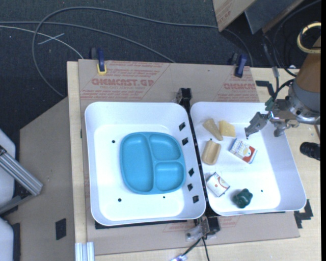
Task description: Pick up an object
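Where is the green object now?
The green object lies in the right bin, near its front edge, just right of a small white carton.

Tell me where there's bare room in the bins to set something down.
Left bin: a bare white band rings the blue divided plate, widest along its near edge. Right bin: open floor between the green object and the far-right wall. It is crowded by the divider, where the tan pieces and small cartons cluster.

A tan tabletop (76,153) stands on dark carpet (35,66). Behind the tabletop, thin grey cables (56,30) loop across the carpet, and a cardboard box (229,12) sits beyond its far right corner. Two blue clamps (101,61) grip its far edge.
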